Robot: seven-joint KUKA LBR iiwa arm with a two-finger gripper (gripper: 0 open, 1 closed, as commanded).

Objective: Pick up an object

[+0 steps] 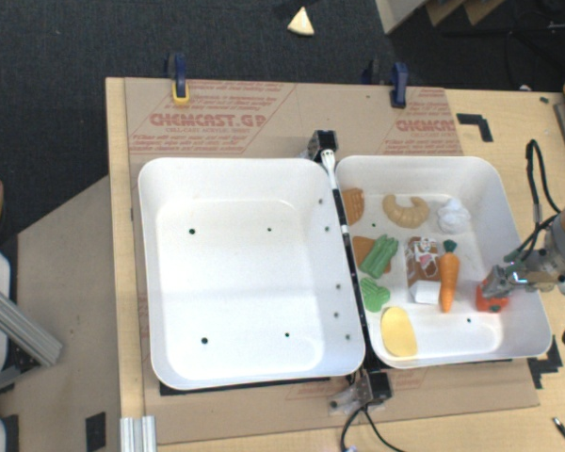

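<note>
Left bin [235,271]: bare white floor on the cardboard-covered tabletop [122,158], dark carpet behind. Right bin [480,182], left to right: orange wedge [362,249], green pea pod [380,255], yellow lemon-like piece [399,331], croissant [407,210], brown loaf [420,258], carrot [447,279], white lump [454,216], all clustered just left of a small red object [491,298]. Gripper [505,281] at the bin's right wall, touching the red object; jaws' state cannot be told.

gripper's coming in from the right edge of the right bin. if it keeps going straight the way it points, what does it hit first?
Probably the small red object right at the gripper tip, at the right bin wall; they look touching or nearly so. Further left along that line comes the carrot. Height above the bin floor is unclear from this slanted view.
</note>
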